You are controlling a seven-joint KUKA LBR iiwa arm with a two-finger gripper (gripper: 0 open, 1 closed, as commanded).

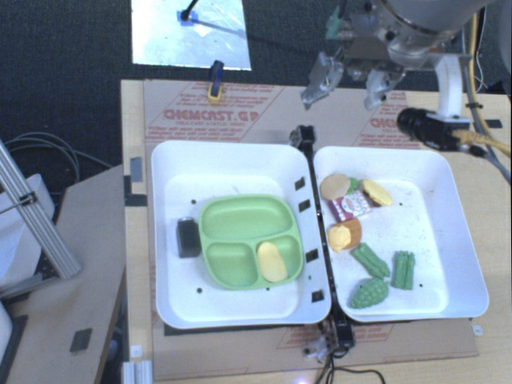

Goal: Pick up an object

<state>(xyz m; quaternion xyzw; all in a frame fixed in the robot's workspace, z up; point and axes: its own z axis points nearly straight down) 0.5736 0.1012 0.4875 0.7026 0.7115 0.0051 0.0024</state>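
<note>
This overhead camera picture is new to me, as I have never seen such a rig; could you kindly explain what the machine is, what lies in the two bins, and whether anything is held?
The camera looks down at a slant on a bench. The grey and orange shape at top right is a robot arm; its two-finger gripper hangs open above the back of the bench, with nothing between its fingers. The left bin holds a green divided tray with a yellow piece in one compartment, and a small black block beside the tray. The right bin holds a cluster of toy foods: a bun-like piece, a yellow piece, an orange piece and several green vegetables.
</note>
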